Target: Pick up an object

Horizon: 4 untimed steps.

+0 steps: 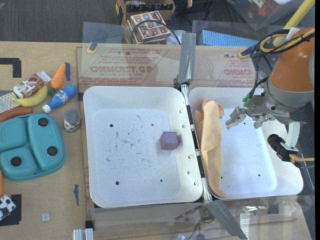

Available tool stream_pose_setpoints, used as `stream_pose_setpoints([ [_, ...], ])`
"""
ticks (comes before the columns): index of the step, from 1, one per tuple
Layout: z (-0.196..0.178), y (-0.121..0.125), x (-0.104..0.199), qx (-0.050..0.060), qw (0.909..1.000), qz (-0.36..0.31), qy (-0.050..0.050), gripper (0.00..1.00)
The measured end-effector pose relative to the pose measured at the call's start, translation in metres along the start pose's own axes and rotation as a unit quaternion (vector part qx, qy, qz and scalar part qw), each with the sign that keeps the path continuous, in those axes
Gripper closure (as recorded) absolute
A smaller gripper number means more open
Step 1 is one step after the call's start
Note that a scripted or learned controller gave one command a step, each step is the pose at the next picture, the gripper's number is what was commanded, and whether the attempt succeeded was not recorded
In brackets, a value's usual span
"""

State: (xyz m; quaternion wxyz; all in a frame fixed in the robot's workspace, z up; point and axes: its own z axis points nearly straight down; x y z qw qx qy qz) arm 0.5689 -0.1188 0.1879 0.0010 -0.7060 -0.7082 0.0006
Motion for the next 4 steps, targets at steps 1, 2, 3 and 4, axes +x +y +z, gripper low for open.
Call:
stream_pose_setpoints([
  [1, -0.027, 0.017, -0.075, -0.002, 0.9996, 0.028, -0.001, 0.0],
  [2, 0.021, 0.063, -0.019, -0.002, 0.9962, 0.087, -0.001, 0.0],
  [3, 0.099, 0.101, 0.008, -0.006, 0.9987, 0.05, -0.002, 0.0],
  [4, 0.099, 0.101, 0.008, -0.005, 0.9987, 0.05, -0.002, 0.0],
])
